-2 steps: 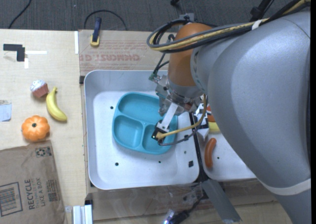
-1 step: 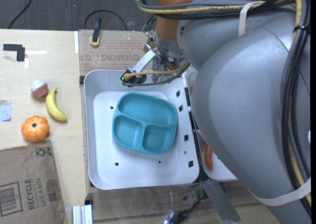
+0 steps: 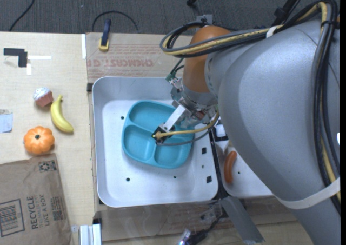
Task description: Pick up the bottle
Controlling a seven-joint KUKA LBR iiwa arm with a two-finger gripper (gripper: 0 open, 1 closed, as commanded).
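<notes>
My gripper hangs below the orange wrist band, over the right part of a blue divided plate that lies in the left bin. The grey arm reaches in from the right and covers most of the right bin. At that bin's left side an orange-red rounded thing peeks out from under the arm; I cannot tell what it is.
On the bench left of the bins lie a yellow banana, a small orange pumpkin and a cupcake-like toy. A cardboard sheet lies at the front left. Yellow cables loop around the wrist.
</notes>
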